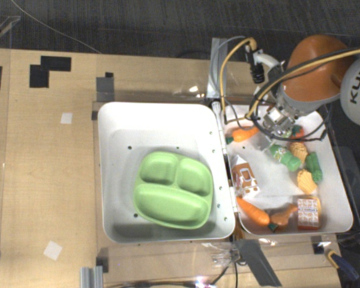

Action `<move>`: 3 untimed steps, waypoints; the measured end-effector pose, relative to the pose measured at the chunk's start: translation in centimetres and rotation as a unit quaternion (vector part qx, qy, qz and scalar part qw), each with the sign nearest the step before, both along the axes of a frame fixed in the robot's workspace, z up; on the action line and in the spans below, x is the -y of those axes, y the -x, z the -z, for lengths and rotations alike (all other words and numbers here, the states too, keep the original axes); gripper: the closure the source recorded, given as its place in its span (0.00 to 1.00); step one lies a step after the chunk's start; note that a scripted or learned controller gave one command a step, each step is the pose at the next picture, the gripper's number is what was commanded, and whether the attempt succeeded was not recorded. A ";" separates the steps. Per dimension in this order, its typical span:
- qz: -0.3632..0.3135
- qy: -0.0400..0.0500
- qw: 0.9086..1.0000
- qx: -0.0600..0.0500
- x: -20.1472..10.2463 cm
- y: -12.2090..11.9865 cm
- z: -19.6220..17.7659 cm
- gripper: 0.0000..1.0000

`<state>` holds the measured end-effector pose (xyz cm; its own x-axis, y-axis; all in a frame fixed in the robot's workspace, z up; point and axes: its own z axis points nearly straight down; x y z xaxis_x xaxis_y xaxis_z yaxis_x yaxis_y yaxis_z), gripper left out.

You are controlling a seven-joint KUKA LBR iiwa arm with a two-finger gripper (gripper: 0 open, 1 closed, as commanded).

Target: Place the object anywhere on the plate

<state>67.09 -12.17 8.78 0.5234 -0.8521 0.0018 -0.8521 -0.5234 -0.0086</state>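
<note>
Arm bent low over right bin, wrist downward

Two bins sit side by side on the bench. The left bin holds a plate at its centre. The right bin holds loose items: a carrot at 10 o'clock, a carton at 8, another carrot at 7, a box at 5. The arm stands over this bin at 12 o'clock.
</note>
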 end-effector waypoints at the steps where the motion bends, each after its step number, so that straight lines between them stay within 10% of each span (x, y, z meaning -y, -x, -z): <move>1: -0.130 0.001 0.992 -0.003 4.6 0.1 0.0 1.00; 2: -0.239 0.004 0.971 0.000 6.9 1.3 -4.3 1.00; 3: -0.243 0.003 0.970 0.003 6.5 1.0 -5.5 1.00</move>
